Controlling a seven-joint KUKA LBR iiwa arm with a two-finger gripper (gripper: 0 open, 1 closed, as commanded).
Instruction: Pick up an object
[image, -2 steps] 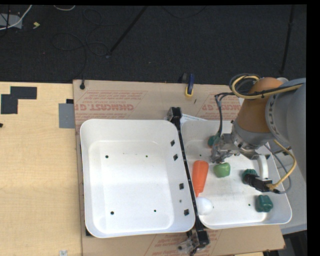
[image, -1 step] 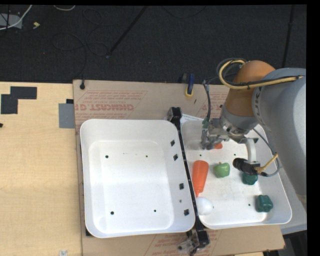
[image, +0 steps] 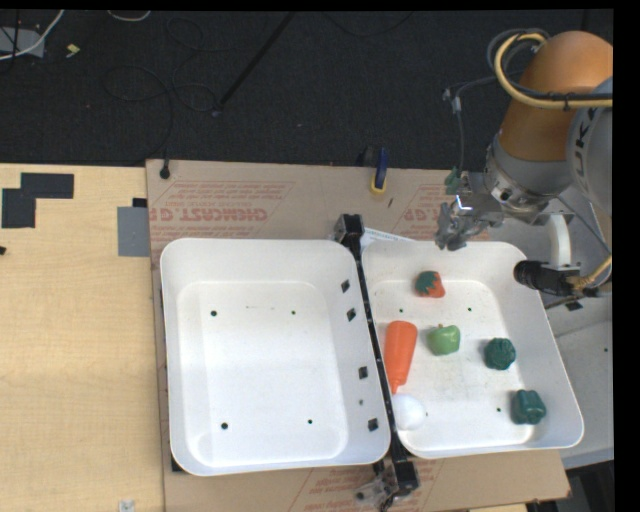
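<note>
The right bin (image: 560, 390) holds several small objects. An orange carrot (image: 400, 352) lies along its left wall, with a white ball (image: 408, 411) below it. A red and green piece (image: 430, 284) sits near the bin's far side, and a light green pepper (image: 444, 340) rests in the middle. Two dark green pieces (image: 499, 352) (image: 528, 406) lie toward the right. My gripper (image: 452, 235) hangs over the bin's far rim, above and slightly right of the red and green piece, with nothing seen between its fingers.
The left bin (image: 190, 300) stands beside the right one, split from it by a black divider (image: 365, 330). Both rest on a cardboard sheet (image: 250, 205). A blue and yellow clamp (image: 379, 170) sits at the cardboard's far edge. The arm's orange band (image: 560, 80) rises at the upper right.
</note>
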